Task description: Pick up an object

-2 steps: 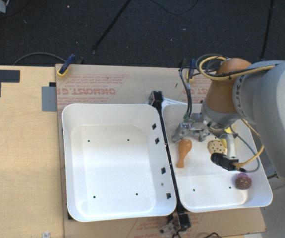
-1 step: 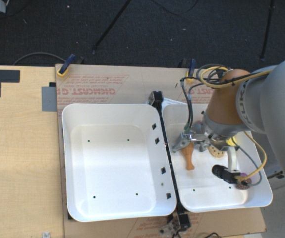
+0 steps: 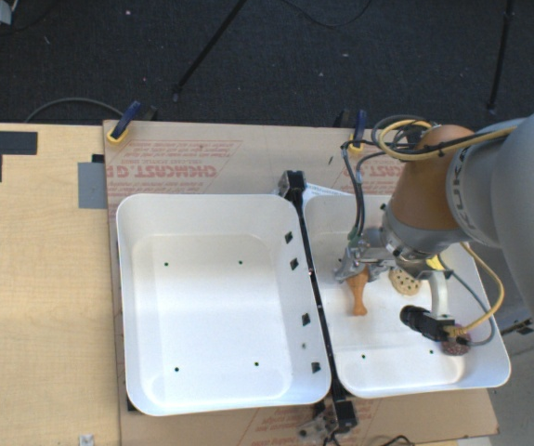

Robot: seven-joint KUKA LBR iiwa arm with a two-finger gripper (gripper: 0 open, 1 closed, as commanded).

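Observation:
My gripper (image 3: 361, 268) is down inside the right bin (image 3: 378, 379), near its left wall, with the grey arm and its orange band reaching in from the right. An orange-tan stick-shaped object (image 3: 358, 297) lies just under the gripper, and its upper end meets the gripper's tip. The gripper body hides whether that end is gripped. Just right of the gripper sits a beige round piece with holes (image 3: 404, 281). At the bin's right side lies a small dark reddish object (image 3: 455, 346).
The left bin (image 3: 155, 240) stands beside the right one, and a black divider strip with clips (image 3: 306, 286) runs between them. Both bins rest on a cardboard sheet (image 3: 192, 161). A blue and yellow clamp (image 3: 123, 124) grips its back left corner.

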